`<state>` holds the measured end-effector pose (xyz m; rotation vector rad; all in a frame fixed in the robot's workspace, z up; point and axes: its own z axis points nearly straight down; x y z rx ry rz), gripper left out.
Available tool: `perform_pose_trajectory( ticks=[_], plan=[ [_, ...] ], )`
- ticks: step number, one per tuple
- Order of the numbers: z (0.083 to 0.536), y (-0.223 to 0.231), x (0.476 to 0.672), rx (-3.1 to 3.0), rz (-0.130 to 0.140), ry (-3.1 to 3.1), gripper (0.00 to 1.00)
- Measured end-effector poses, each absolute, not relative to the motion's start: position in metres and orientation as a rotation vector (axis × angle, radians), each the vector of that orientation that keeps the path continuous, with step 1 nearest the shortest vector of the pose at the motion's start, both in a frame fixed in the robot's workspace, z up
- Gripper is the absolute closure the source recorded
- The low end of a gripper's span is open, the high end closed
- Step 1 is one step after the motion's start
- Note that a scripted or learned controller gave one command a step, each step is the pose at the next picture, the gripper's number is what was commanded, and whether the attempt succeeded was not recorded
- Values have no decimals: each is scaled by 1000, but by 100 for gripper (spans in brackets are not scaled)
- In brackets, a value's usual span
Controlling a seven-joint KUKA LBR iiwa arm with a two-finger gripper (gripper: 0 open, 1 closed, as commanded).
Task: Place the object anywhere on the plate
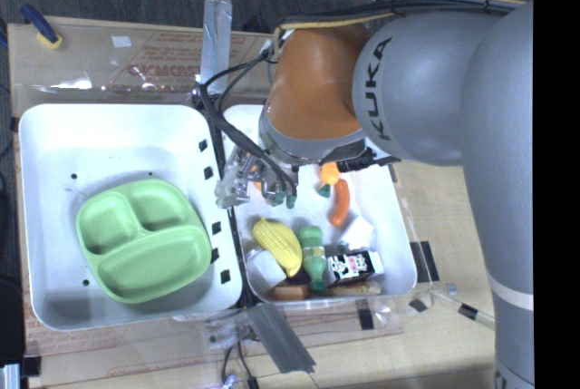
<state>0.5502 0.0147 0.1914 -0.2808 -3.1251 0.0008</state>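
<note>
A light green plate (143,238) with three compartments lies in the left bin (54,133). My gripper (256,182) hangs over the left side of the right bin (399,224), just right of the wall between the bins. Its metal fingers point down and left, above a yellow corn cob (277,244). Right of the gripper lies an orange carrot (337,197). The arm's orange band and grey wrist cover the far half of the right bin.
In the near part of the right bin lie a green bottle-like toy (313,253), a black and white carton (352,267), a white block (357,228) and a brown item (288,292). Cables (217,97) run along the divider.
</note>
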Motion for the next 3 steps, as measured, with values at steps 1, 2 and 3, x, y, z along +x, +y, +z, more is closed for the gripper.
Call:
perform_pose_trajectory(
  ticks=[1,2,3],
  plan=[
    [206,92,544,-174,-3,-3138,100],
    [212,166,541,-416,-3,-3115,100],
    [212,164,542,-420,0,-3115,0]
  ],
)
